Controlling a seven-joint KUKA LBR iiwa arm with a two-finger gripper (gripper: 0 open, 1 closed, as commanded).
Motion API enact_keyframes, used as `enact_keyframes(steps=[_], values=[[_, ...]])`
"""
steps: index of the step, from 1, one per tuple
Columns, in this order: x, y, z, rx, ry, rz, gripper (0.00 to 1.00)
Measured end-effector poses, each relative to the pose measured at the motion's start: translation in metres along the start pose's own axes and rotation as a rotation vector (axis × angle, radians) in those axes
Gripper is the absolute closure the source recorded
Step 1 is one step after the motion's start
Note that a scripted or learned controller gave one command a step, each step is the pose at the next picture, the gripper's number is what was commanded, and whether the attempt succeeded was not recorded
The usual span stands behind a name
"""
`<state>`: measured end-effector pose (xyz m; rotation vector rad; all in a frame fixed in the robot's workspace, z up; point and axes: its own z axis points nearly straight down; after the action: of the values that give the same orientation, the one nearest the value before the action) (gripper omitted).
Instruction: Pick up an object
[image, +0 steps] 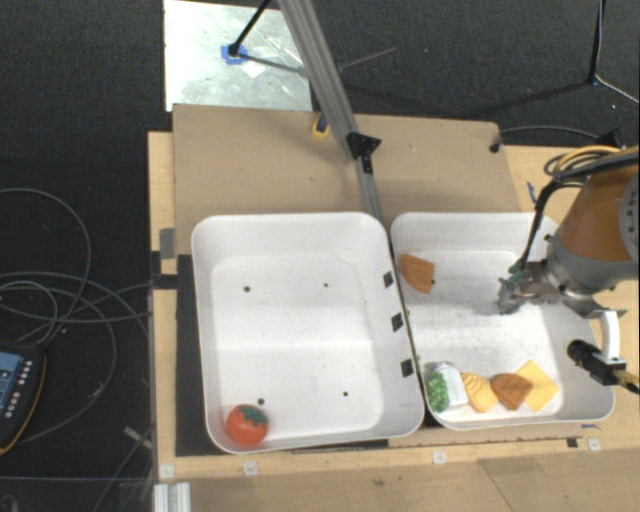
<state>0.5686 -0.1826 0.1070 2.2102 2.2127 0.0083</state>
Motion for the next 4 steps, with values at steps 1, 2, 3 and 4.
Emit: enact_keyframes(steps=[1, 2, 3, 4], values=[[-0.004, -0.004, -0.062, 0.007, 0.004, -0.001, 1.0], [-0.004, -0.002, -0.127, 0.005, 0.003, -0.004, 1.0], [-0.004, -0.001, -0.115, 0.012, 0.005, -0.004, 1.0], [0.05, 0.002, -0.111, 0.012, 0.008, -0.009, 1.0]])
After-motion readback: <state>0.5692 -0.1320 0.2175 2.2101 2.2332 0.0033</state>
